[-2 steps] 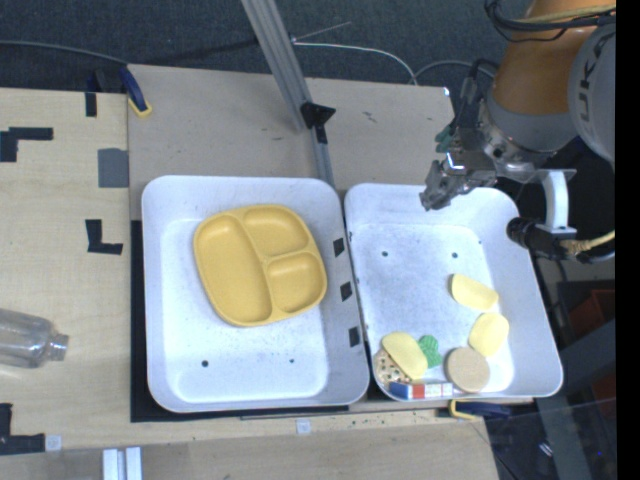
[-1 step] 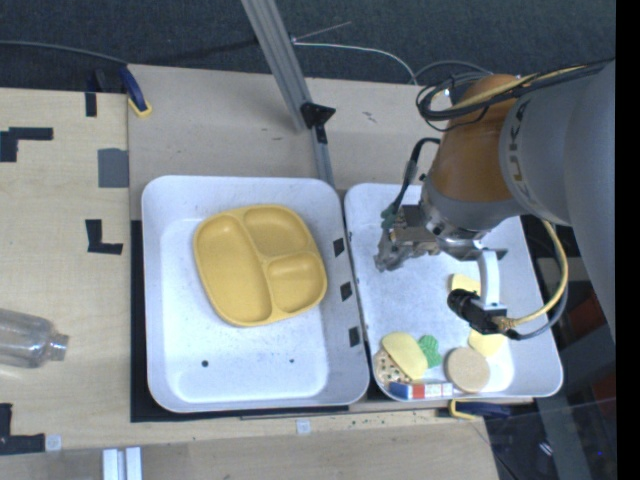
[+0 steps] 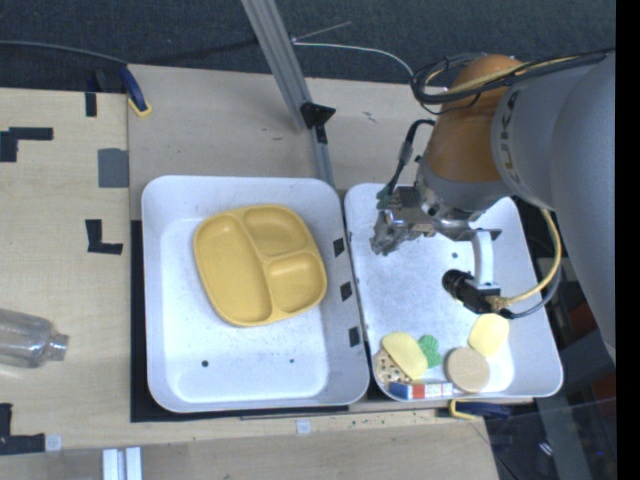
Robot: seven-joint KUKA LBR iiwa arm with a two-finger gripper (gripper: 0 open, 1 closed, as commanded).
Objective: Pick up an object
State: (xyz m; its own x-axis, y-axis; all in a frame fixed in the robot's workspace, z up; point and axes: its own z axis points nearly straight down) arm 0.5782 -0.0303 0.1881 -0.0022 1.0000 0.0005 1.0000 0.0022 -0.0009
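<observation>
Objects in rt bin (image 3: 520, 230): 2 yellow, 1 tan, 1 green; lft: 1 tray (image 3: 261, 264).

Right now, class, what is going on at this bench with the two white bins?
A grey robot arm reaches in over the right bin, its end effector above that bin's upper left part, with nothing visibly in it. Small objects cluster at the bin's near edge: two pale yellow pieces, a green item and a tan round piece. The left bin holds a yellow divided plate.
</observation>
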